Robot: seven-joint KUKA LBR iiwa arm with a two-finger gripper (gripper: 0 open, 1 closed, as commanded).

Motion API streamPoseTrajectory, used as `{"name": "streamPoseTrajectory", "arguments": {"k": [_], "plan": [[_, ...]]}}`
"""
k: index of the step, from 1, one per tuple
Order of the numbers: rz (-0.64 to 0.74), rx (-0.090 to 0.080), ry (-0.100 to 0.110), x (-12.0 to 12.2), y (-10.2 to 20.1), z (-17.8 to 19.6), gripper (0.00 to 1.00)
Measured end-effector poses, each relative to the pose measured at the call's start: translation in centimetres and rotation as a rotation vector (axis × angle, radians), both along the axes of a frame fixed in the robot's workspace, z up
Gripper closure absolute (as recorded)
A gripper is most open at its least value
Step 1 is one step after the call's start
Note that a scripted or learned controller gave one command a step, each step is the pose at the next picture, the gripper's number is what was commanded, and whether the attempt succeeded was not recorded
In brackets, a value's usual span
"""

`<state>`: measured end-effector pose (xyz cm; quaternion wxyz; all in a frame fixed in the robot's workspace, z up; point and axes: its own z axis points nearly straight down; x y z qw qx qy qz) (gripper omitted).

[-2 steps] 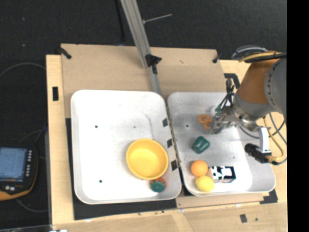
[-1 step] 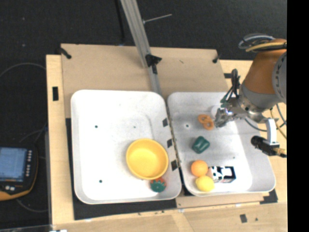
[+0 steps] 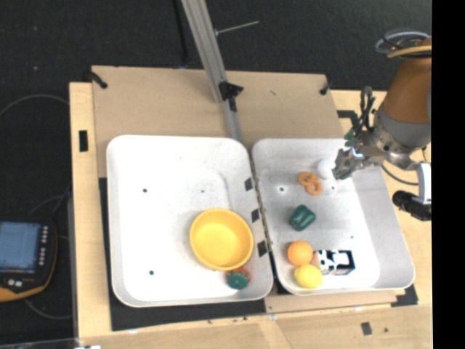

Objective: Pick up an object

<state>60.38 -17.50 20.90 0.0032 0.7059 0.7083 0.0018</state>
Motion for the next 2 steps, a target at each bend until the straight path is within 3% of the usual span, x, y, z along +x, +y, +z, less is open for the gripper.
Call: {"name": "streamPoseTrajectory", "arguments": {"k": [2], "plan": [[0.004, 0.003, 0.003, 2.5, 9.4, 1.3, 1.00]]}}
